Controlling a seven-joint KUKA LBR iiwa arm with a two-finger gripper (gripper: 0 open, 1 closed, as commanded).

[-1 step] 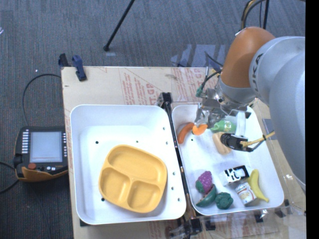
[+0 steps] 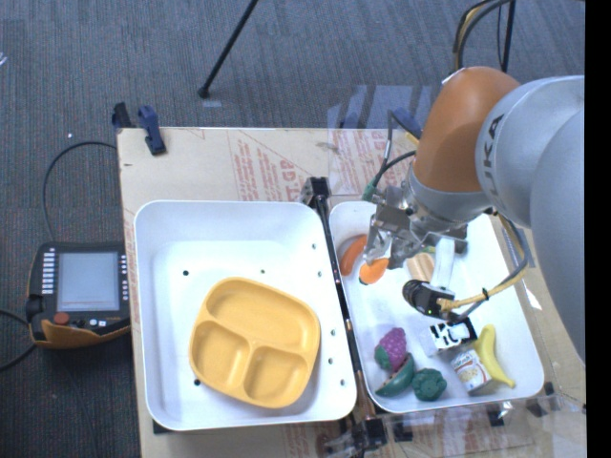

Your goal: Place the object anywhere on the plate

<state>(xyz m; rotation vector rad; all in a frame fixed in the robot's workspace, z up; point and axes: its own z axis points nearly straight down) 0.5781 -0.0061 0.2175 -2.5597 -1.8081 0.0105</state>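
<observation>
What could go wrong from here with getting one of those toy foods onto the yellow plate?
The hand sits over the orange piece near the right bin's inner wall, so a grasp could slip. The purple and green toys lie packed together and could get nudged. The plate is across the bin divider, so a loosely held piece might drop short.

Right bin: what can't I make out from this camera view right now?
- Gripper: the wrist covers the fingers, so their state is unclear.
- Orange object: partly hidden by the gripper; type and any grasp are unclear.
- Small can: label too small to read.
- Right bin: its far right side lies behind the arm.
</observation>
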